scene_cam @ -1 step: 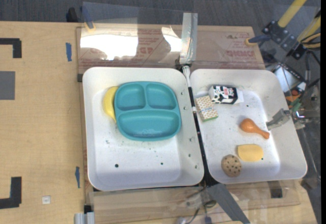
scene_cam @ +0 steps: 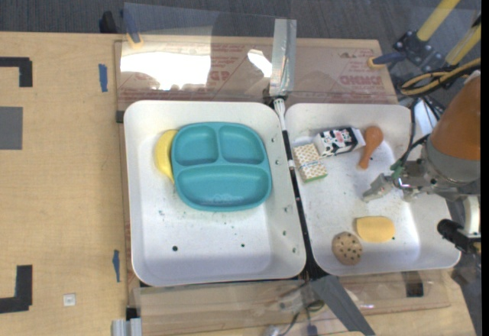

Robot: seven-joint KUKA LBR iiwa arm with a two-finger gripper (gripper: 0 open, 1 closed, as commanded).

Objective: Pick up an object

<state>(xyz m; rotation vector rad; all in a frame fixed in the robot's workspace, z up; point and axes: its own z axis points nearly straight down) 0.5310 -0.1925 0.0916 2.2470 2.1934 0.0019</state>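
Observation:
In the right bin [scene_cam: 428, 250] lie a black-and-white cow-print carton [scene_cam: 338, 140], an orange drumstick-shaped toy [scene_cam: 370, 145], a small checkered cracker [scene_cam: 309, 163], a yellow block [scene_cam: 374, 229] and a round chocolate-chip cookie [scene_cam: 347, 247]. My gripper [scene_cam: 384, 185] reaches in from the right and hangs over the middle of this bin. It is below the orange toy and above the yellow block, apart from both. Nothing shows in its grasp.
The left bin [scene_cam: 153, 250] holds a teal divided plate [scene_cam: 221, 165] lying over a yellow object [scene_cam: 162, 153]. A clear plastic sheet [scene_cam: 199, 52] and a metal bracket [scene_cam: 283, 56] stand behind the bins. Yellow poles and cables [scene_cam: 435, 59] crowd the back right.

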